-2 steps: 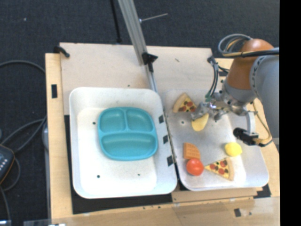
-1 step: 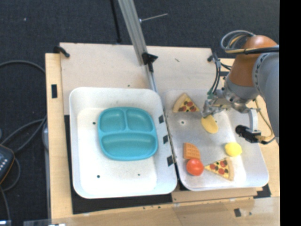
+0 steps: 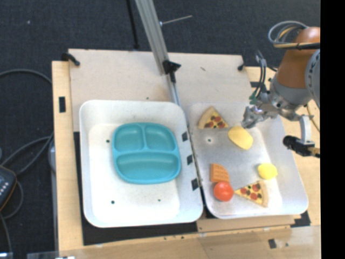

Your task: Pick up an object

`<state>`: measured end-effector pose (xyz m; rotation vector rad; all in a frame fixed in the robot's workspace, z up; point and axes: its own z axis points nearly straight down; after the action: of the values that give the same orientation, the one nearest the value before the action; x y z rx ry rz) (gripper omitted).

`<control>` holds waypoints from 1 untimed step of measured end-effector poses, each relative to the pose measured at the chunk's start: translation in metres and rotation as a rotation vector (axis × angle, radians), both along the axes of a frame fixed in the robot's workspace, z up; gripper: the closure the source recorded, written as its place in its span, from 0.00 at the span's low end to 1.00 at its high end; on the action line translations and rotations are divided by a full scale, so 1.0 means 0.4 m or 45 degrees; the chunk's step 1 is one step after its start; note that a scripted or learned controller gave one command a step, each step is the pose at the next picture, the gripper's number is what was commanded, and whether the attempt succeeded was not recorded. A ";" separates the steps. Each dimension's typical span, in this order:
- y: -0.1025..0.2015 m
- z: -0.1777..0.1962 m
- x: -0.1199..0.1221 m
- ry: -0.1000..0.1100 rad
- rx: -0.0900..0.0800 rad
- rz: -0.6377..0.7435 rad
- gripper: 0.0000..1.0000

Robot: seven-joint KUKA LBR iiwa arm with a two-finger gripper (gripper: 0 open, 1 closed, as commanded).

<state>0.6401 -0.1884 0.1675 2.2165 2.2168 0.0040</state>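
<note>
The right bin [image 3: 285, 193] holds several toy foods. A pizza slice [image 3: 211, 120] lies at its back left, and a pale yellow oval piece [image 3: 241, 138] sits just right of it. Further forward are a waffle-like orange block [image 3: 219, 172], a red tomato [image 3: 223, 191], a second pizza slice [image 3: 253, 192] and a small yellow lemon [image 3: 267, 170]. My gripper [image 3: 251, 116] hangs over the back of this bin, just above and right of the pale yellow piece, with nothing visibly between its fingers.
The left bin [image 3: 91, 198] carries a teal divided plate [image 3: 145, 152]. A slanted metal pole [image 3: 153, 28] rises behind the bins. The arm's grey body and orange band [image 3: 294, 69] stand over the right bin's back right corner.
</note>
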 end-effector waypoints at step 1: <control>0.008 0.114 -0.003 0.001 0.001 0.002 1.00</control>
<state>0.6389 -0.1853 0.2133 2.2150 2.2194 0.0040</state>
